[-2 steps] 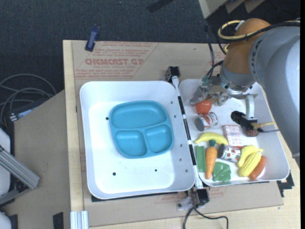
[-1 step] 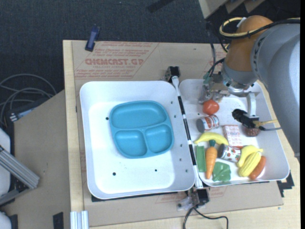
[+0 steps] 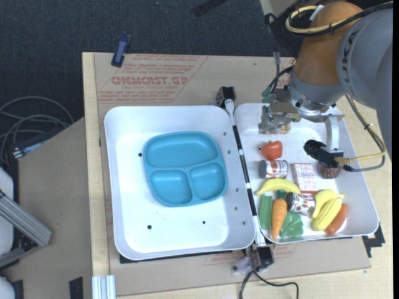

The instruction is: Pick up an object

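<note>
Camera view, from above at a slant: a counter (image 3: pixel 156 73) carried two shallow white bins side by side. The left bin (image 3: pixel 124 217) held a blue divided plate (image 3: pixel 184 167), smooth plastic w/ three compartments. The right bin (image 3: pixel 361 210) held a crowd of toy food: a red tomato (image 3: pixel 271 149) near the middle, a small can (image 3: pixel 276 168) just below it, a curved yellow banana (image 3: pixel 279 185), an orange carrot (image 3: pixel 278 212) beside a green veg piece (image 3: pixel 266 209), a second yellow bunch (image 3: pixel 325 205) and a small printed box (image 3: pixel 304 177). Most looked like glossy moulded plastic.

The grey arm w/ its orange band reached in from the right. Its claw (image 3: pixel 274 122) hung over the bin's far end, just above the tomato; whether it was wide or narrow could not be told, and nothing was visibly held.

The tomato looked the likeliest pick, approx. under the claw. To do it well, the claw would prob. need to centre over the tomato's round body before dropping, since a slick rounded shape could squirt sideways, and to stay clear of the can touching distance below.
</note>
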Robot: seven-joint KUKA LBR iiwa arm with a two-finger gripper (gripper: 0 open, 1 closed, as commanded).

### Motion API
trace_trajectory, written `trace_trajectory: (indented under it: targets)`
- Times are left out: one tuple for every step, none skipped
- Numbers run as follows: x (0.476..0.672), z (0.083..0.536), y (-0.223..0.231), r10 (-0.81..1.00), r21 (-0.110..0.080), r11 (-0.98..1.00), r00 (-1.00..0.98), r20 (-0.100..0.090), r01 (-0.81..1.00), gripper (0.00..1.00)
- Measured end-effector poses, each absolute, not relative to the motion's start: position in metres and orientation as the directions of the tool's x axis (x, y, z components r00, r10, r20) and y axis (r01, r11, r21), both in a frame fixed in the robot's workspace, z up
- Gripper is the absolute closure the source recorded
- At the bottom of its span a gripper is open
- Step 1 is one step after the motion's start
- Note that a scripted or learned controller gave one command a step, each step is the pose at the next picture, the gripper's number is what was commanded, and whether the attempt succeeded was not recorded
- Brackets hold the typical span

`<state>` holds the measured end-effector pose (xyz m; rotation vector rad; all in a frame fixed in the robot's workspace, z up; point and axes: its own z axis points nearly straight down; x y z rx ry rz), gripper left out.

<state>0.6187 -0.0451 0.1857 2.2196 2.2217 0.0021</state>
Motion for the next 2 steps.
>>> trace_trajectory:
  targets:
    - [0.6445, 0.185, -0.0914, 1.0, 0.002, 0.0, 0.0, -0.001, 1.0, 1.0]
    - [0.6446, 0.185, -0.091, 1.0, 0.002, 0.0, 0.0, -0.001, 1.0, 0.0]
